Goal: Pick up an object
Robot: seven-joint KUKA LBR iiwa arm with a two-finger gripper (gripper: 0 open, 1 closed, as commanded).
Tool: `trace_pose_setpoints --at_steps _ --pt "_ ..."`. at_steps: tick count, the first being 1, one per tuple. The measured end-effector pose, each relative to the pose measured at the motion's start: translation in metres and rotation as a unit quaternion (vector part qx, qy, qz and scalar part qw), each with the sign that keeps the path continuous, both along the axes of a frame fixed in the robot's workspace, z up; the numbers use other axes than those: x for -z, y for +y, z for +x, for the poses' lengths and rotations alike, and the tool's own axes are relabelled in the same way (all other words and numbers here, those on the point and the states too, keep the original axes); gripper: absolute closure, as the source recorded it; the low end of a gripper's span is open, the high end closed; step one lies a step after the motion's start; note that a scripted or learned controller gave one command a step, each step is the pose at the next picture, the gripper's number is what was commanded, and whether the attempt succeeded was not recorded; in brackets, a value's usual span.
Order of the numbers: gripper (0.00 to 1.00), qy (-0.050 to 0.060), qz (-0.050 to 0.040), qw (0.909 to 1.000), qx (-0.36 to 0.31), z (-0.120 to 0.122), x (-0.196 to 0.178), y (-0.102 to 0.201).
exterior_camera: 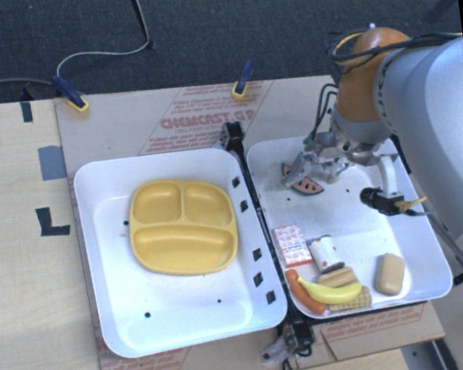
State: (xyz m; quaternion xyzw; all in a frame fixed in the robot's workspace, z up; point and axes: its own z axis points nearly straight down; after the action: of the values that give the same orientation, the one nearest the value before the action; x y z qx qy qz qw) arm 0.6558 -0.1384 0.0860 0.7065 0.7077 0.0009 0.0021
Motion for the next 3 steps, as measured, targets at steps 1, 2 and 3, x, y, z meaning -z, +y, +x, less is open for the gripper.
trace_pose_setpoints --at_steps 1,2,3 --pt "0.0 0.001 0.0005 1.0 0.0 0.013 0.001 0.022" --pt "0.0 0.002 0.0 1.0 0.0 -0.006 0.001 0.045" --pt "1.0 0.001 -0.0007 1.0 0.0 -0.006 -0.009 0.044"
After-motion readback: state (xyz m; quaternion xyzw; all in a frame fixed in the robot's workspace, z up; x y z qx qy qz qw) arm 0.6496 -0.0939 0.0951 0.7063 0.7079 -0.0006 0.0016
